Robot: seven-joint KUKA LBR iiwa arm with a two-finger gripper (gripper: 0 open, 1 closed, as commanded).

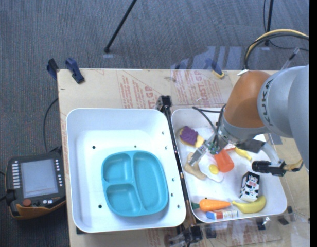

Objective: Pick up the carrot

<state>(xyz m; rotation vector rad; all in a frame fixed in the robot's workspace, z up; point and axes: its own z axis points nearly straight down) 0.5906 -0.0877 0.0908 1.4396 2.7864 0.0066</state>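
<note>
A robotics lab. A plywood bench (148, 86) stands on grey carpet, tripod legs (122, 17) at twelve o'clock, a teach pendant (35, 181) at eight

bench (133, 86) with two white bins (81, 138), perhaps cardboard-topped

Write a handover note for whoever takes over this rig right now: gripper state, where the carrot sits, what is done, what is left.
Gripper: low over the right bin, above the fried egg and beside the orange cup; finger state unclear.
Carrot: lying near the right bin's front edge, beside the banana, apart from the gripper.
Done: no pick yet.
Left: move to the carrot, grasp, lift.
</note>
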